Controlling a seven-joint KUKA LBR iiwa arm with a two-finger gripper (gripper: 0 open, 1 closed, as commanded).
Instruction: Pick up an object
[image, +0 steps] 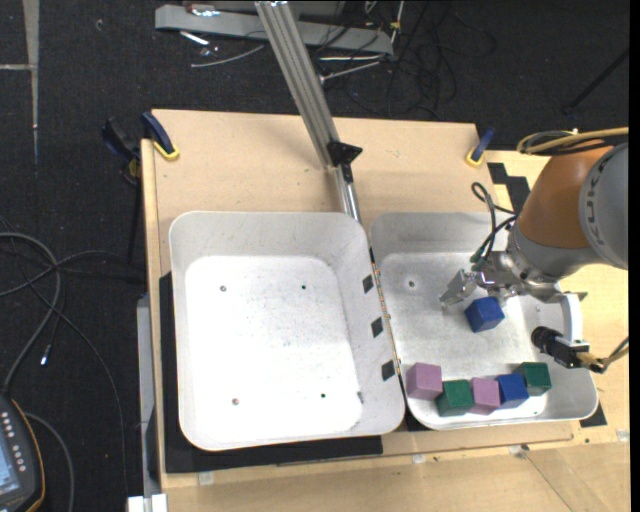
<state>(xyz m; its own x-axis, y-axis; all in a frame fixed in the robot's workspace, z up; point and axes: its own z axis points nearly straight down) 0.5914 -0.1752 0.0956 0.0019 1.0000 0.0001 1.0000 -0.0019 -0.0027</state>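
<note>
1. The arm (575, 205) reaches in from the right of the frame and bends over the right bin (420, 245), which puts its gripper (482, 292) low over that bin's middle, the natural stance for a pick from above.
2. A blue cube (485, 314) sits directly under the gripper, tilted and apart from the other blocks. It appears to be between the metal fingers (457, 290), or just below them.
3. Whether the pincer is open, closed or already clamped on the blue cube cannot be told, since the wrist hides the far side of it.
4. Judged from this stance, the blue cube is the likely target, being the 1 block with free space on every side.
5. The right bin also holds 5 blocks crowded along its lower edge, at the lower right of the frame: a purple block (425, 379), a green block (455, 397), a second purple block (486, 392), a blue block (512, 387) and a second green block (537, 376).
6. Those 5 touch or nearly touch each other and hug the rim, which would leave the fingers little room to straddle any of them.
7. The left bin (200, 250) fills the centre left of the frame, with a speckled white floor.
</note>
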